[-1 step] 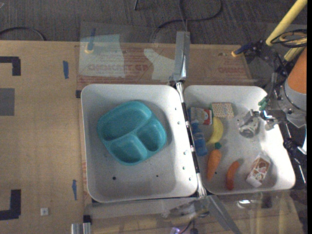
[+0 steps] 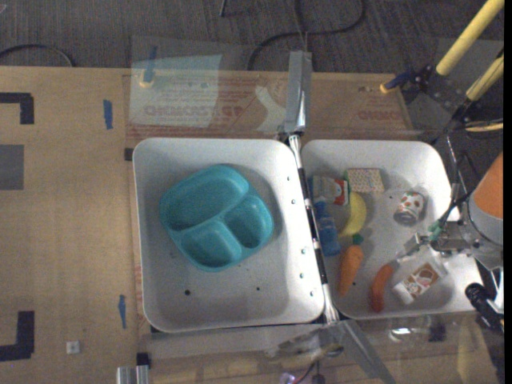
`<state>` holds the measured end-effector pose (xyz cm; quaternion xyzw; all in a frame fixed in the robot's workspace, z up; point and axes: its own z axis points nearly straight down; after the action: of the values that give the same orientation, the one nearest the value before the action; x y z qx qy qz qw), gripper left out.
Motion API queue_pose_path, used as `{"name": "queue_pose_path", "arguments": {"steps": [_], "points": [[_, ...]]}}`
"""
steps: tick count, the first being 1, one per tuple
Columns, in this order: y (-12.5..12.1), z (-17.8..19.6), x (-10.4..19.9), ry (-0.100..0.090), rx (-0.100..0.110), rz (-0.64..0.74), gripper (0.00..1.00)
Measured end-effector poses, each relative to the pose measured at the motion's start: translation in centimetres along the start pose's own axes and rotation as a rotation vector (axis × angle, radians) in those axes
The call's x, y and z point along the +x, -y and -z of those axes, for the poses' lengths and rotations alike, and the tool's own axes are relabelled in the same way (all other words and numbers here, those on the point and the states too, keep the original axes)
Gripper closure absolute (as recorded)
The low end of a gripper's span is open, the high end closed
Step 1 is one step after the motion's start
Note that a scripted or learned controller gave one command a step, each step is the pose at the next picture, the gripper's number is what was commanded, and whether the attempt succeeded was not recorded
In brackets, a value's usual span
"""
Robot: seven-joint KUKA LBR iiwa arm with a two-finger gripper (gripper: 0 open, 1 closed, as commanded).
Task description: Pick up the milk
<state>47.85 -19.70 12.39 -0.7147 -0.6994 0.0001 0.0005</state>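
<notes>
You've got the milk [image 2: 419,281] lying tilted near the right bin's [image 2: 436,160] front right corner. The gripper [image 2: 438,242] sits just above it, blurred; its state can't be told. The arm [image 2: 490,198] is cut off.

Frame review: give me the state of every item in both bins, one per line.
Teal divided plate: upright, in left bin, compartments bare.
Milk carton: lying on its side, right bin, just below the gripper.
Carrot: lying flat.
Banana: lying flat.
Small can: tipped on its side.
Hot dog: lying flat, beside the carton.
</notes>
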Motion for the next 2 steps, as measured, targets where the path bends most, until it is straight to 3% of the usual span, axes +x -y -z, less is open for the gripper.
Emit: {"name": "queue_pose_path", "arguments": {"steps": [1,2], "points": [[-0.4,-3.5,-1.6,-0.004,-0.006,0.145,0.00],[-0.4,-2.5,-2.2,0.006,-0.014,0.136,1.00]]}}
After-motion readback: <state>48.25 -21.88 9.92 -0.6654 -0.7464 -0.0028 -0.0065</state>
